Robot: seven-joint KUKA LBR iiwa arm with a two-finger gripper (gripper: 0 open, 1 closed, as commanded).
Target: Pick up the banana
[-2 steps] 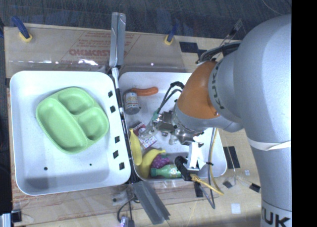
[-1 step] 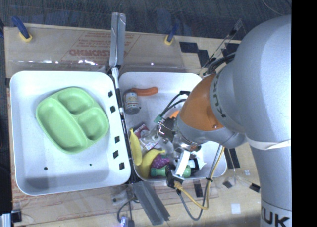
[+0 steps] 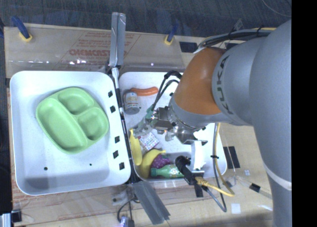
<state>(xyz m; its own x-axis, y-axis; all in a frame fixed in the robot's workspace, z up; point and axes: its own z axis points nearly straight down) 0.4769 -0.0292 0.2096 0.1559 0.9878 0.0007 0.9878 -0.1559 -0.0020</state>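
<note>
The yellow banana (image 3: 136,152) lies along the left wall of the right bin (image 3: 148,77), near its front corner. My gripper (image 3: 148,123) hangs low over the middle of that bin, just above and to the right of the banana's upper end. A small white and red packet (image 3: 148,141) sits between the gripper and the banana. The grey arm with its orange band covers much of the bin's right side.
Purple grapes (image 3: 159,161) and a green item (image 3: 166,172) crowd the banana's lower end. An orange sausage-shaped item (image 3: 144,91) and a small can (image 3: 131,101) lie at the bin's back. The left bin (image 3: 25,137) holds a green divided plate (image 3: 73,118).
</note>
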